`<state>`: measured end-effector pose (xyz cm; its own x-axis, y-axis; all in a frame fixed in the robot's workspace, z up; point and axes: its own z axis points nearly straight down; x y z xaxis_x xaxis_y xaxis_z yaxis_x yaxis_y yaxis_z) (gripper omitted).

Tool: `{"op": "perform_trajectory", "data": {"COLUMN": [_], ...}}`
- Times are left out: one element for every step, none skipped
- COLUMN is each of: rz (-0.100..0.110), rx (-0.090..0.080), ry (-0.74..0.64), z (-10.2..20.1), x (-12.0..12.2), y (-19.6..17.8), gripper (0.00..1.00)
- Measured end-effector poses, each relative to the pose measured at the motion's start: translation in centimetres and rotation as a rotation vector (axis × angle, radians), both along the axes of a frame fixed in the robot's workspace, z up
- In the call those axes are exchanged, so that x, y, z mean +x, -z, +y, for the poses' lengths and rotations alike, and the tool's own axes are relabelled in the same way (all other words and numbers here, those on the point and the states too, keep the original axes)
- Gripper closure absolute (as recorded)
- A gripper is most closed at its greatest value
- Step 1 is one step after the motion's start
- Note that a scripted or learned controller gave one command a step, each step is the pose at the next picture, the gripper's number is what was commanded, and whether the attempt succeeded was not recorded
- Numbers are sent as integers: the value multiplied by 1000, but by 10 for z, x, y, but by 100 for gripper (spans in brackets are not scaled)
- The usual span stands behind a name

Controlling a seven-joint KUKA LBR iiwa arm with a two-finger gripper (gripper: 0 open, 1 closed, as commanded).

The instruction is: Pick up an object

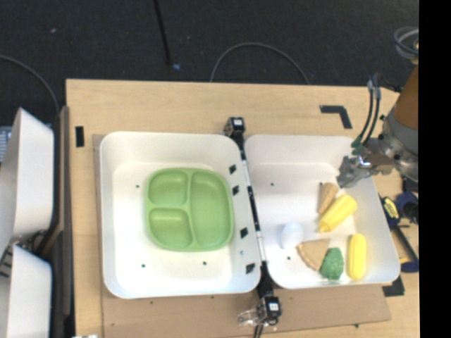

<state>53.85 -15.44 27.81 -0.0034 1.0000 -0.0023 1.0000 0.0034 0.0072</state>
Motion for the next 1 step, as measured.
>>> {"op": "perform_trajectory", "data": {"rz": [4], "rx": [2], "ry": [-4], "z": [46], "x": [29], "y": [-1], "gripper": [100]}}
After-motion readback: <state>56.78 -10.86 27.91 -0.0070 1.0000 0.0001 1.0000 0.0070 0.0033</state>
